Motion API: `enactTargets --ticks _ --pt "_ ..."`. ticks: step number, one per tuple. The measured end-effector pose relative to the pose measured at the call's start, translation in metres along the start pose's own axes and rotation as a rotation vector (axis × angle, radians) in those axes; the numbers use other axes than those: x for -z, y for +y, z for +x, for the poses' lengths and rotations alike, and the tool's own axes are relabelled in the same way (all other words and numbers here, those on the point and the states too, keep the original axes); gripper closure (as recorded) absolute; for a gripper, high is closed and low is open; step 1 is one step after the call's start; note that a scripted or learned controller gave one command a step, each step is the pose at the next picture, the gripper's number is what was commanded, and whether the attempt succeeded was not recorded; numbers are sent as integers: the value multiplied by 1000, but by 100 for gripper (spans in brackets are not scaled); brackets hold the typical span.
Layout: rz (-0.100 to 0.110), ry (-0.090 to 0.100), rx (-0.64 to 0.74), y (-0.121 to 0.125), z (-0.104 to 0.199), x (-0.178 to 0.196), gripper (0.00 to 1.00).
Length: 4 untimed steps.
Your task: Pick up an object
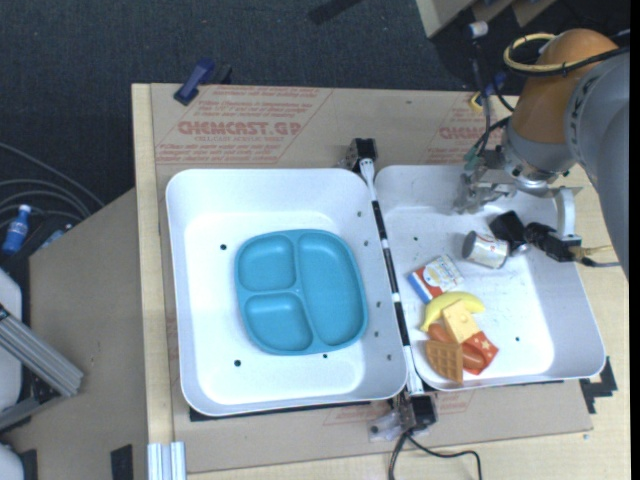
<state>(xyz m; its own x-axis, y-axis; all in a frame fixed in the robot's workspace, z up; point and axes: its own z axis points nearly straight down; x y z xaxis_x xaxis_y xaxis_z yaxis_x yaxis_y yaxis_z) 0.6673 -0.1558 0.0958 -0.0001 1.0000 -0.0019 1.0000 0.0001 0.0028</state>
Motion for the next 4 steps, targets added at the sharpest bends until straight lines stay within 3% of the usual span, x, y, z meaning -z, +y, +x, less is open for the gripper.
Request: enactTargets --ticks 1,2,3,4 --pt "0 0 0 0 0 0 0" --pt "5 3 1 -1 33 -11 0" --pt "3 3 1 0 34 0 100" --pt "3 3 1 0 34 0 0"
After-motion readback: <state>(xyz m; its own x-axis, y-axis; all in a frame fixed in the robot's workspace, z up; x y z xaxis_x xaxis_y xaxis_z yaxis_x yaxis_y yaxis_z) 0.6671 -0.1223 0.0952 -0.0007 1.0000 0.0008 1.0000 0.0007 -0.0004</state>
